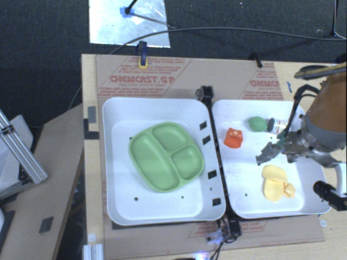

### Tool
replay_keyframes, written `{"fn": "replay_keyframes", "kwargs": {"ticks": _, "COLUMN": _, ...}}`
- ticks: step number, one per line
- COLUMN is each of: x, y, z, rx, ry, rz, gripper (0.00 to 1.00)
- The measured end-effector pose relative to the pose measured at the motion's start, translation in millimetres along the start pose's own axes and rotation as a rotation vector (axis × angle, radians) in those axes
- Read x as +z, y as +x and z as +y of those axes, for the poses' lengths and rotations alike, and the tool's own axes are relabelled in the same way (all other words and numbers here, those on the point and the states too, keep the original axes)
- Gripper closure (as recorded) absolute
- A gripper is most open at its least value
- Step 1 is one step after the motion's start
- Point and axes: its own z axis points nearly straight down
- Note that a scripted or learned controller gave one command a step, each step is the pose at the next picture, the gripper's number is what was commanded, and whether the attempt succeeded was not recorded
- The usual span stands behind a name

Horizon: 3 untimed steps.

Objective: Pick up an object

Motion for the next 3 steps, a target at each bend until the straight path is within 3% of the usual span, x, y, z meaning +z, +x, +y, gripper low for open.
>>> {"fn": "replay_keyframes", "kwargs": {"ticks": 1, "x": -4.6, "y": 0.0, "z": 2.2, "rx": -0.002, "ry": -0.010, "rz": -0.002, "gripper": 0.00}}
{"fn": "replay_keyframes", "kwargs": {"ticks": 3, "x": 98.4, "y": 6.9, "z": 19.5, "rx": 0.001, "ry": -0.005, "rz": 0.000, "gripper": 0.00}}
